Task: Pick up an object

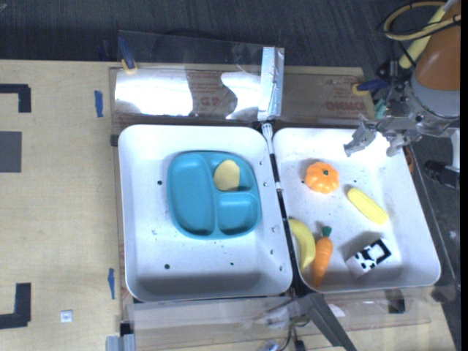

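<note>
Fingers [356, 143] spread over right bin [417, 196]

A: What colours sit in the left bin [139, 196]?
B: The bin is white, with a blue divided plate [212, 194] and a pale yellow piece [227, 174] on it.
A: And the right bin [409, 196]?
B: Also white. An orange pumpkin [322, 177], a yellow corn cob [366, 205], a yellow banana [303, 241], an orange carrot [321, 257] with a green top, and a black-and-white patterned cube [368, 256].
A: The desk [51, 210]?
B: Light tan wood with black marks.
</note>
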You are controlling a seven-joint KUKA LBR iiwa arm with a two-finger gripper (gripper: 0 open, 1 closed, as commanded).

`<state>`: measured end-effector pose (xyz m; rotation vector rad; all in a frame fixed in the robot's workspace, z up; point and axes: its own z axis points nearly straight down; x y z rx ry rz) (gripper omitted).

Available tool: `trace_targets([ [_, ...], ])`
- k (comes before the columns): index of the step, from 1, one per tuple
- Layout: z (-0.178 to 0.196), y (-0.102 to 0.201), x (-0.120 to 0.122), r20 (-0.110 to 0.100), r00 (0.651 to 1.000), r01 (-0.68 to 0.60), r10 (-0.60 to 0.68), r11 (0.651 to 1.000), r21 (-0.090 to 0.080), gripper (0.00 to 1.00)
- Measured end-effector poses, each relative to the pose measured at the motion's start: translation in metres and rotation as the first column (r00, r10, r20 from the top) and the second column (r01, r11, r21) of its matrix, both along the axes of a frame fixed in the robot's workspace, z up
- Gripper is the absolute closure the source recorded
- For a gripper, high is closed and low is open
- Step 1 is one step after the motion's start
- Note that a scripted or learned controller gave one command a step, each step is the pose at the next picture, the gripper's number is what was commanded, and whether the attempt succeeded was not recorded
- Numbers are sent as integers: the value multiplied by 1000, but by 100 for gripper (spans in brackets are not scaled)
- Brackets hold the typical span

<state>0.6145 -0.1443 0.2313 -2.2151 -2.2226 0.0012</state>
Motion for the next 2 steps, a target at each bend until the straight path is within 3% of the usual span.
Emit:
trace_targets([
  [1, -134, -17, -49, -3, 1000, -10, 10, 1000, 0, 0],
  [2, -123, -16, -46, 2, 1000, -13, 13, 1000, 1, 100],
])
